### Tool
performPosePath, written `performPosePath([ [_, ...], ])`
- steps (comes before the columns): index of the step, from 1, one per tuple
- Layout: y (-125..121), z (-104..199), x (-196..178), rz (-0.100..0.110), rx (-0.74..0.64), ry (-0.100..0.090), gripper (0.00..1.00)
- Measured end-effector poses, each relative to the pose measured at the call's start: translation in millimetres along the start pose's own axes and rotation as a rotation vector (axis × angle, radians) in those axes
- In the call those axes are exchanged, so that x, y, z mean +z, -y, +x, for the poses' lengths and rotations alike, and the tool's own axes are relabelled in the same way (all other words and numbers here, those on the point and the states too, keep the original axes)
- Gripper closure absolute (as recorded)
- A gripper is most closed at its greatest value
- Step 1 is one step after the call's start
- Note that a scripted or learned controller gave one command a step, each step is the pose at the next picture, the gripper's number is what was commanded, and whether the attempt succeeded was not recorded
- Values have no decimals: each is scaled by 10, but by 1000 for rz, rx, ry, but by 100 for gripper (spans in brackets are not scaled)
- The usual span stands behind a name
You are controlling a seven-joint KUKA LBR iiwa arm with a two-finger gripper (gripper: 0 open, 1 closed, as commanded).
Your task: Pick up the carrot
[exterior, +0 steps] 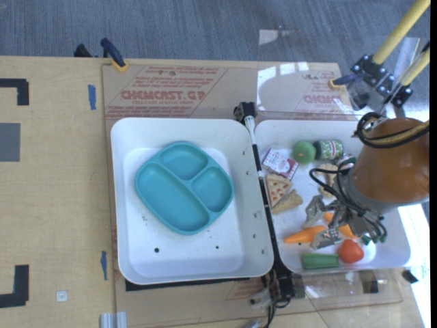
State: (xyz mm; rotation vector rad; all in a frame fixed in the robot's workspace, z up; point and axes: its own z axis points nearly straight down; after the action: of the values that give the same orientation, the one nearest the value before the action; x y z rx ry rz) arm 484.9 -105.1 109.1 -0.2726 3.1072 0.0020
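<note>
The orange carrot (300,237) lies on the floor of the right bin (392,257), near its front, pointing left. My gripper (324,224) hangs low right over the carrot's right end, and the wrist with its orange band (396,166) looms above it. The fingers (315,209) stand apart, one behind the carrot and one at its front side, so the gripper is open. The carrot's right end is partly hidden by the gripper, and the carrot rests on the bin floor.
A green cucumber (319,259) and a red tomato (351,251) lie just in front of the carrot. A pizza slice (276,189), a red-and-white packet (277,160), a lime (304,150) and a small green can (330,148) sit farther back. The left bin (130,238) holds a teal divided plate (183,186).
</note>
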Motion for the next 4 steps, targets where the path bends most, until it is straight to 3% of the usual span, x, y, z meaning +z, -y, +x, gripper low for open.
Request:
performPosePath([
  [3,-5,-94,-308,3,18,38,100],
  [4,-8,-92,-304,3,17,37,0],
])
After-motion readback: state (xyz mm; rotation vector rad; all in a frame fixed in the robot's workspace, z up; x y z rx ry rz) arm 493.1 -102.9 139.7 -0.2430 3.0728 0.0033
